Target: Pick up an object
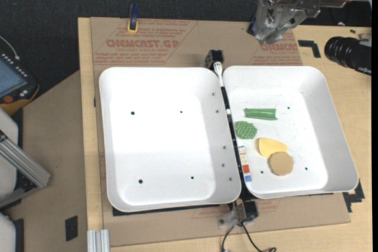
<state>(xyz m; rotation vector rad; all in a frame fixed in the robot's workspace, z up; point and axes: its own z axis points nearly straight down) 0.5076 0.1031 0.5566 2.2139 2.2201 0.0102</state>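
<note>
The right bin (319, 97) holds a green bar (260, 114), a round green dotted piece (245, 129), a yellow wedge (270, 145) and a tan round disc (281, 163) touching the wedge's lower edge. My gripper (270, 32) hangs high above the bench, beyond the far rim of the right bin, well away from all of these. Nothing shows between its fingers.
The left bin (118, 144) stands beside the right one, joined by a black strip with a small clamp (214, 58) at the far end. A blue and yellow clip (133, 20) sits on the cardboard at the far left. A small colored strip (243, 161) lies at the right bin's left wall.
</note>
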